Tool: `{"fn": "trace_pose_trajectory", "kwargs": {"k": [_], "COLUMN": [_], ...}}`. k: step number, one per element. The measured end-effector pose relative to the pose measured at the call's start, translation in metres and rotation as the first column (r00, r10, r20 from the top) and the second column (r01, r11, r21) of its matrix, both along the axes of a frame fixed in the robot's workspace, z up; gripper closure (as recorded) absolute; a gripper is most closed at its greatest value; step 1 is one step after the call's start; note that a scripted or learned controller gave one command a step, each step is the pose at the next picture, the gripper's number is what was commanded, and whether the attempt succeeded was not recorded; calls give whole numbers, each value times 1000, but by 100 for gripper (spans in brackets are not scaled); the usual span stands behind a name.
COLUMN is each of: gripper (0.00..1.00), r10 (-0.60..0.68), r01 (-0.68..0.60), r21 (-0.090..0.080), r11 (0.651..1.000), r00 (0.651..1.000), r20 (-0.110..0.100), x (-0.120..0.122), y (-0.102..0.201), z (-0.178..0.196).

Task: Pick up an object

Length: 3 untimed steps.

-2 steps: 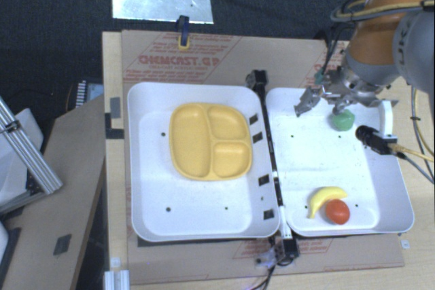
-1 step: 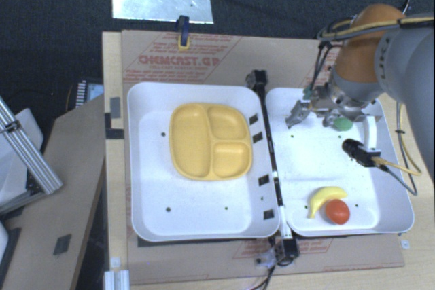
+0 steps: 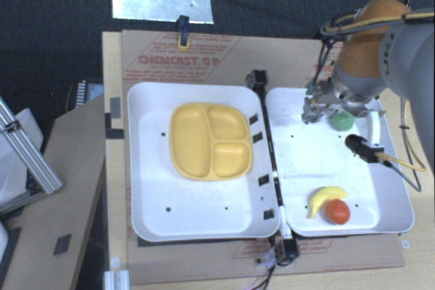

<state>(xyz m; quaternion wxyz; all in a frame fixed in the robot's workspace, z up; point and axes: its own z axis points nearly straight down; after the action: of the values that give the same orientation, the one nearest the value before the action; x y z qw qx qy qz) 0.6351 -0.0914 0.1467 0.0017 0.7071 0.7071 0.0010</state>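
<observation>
so, approach step: end effector (image 3: 317,110) low in right bin (image 3: 319,159), green ball (image 3: 342,121) just beside it at 3 o'clock. can't tell if it's apart or together. nothing held afaict. banana (image 3: 322,199) and tomato (image 3: 338,212) at bin's 6 o'clock. next move probably needs shift over ball, then squeeze.

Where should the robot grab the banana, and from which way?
Probably across the banana's curved middle, coming straight down from above. It lies flat in the right bin, and the red tomato sits against its lower right end, so the upper left half leaves more room for fingers.
</observation>
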Motion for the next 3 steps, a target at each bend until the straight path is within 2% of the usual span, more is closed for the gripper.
{"fn": "trace_pose_trajectory", "kwargs": {"k": [1,2,3], "gripper": [100,100,100], "r10": [-1,4,9], "r01": [1,-4,-9], "r21": [-1,0,3], "r11": [1000,1000,1000], "r00": [1000,1000,1000], "r20": [4,3,-4], "x": [3,5,-14], "y": [-10,-10,40], "z": [58,99,91]}}
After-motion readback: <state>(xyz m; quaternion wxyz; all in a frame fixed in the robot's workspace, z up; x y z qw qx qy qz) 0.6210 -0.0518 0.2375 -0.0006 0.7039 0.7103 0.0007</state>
